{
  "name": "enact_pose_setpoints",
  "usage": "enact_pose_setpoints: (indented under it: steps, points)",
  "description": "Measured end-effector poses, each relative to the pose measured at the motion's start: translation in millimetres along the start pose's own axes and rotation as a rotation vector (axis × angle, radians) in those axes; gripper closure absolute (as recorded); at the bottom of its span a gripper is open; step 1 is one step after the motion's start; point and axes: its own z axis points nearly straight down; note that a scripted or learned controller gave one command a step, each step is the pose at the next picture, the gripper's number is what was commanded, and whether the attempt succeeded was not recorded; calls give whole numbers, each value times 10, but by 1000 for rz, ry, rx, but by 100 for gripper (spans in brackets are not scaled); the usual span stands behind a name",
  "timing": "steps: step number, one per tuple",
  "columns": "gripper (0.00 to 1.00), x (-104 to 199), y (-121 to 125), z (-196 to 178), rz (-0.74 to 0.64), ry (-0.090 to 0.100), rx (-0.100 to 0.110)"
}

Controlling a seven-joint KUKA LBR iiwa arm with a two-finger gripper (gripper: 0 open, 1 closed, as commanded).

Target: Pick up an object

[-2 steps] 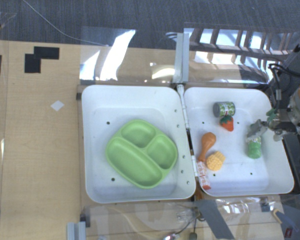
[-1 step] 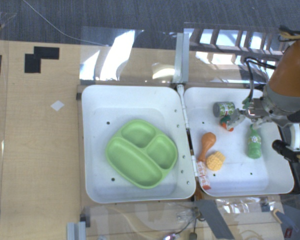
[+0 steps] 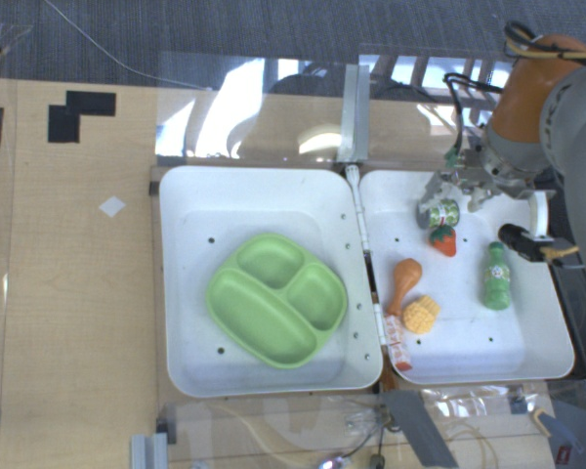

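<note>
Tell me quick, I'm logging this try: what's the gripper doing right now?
Gripper: down in the right bin at a small can above a red toy; whether it is open, shut or holding cannot be told.

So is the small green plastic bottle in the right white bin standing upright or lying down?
Lying down: the small green plastic bottle rests on its side on the right white bin floor, its full length showing, cap end toward the bin's back.
</note>
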Motion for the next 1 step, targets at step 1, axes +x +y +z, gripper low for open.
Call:
enact_pose_setpoints:
  steps: [1]
  points:
    - [0, -182, -43, 228, 0, -1, -4]
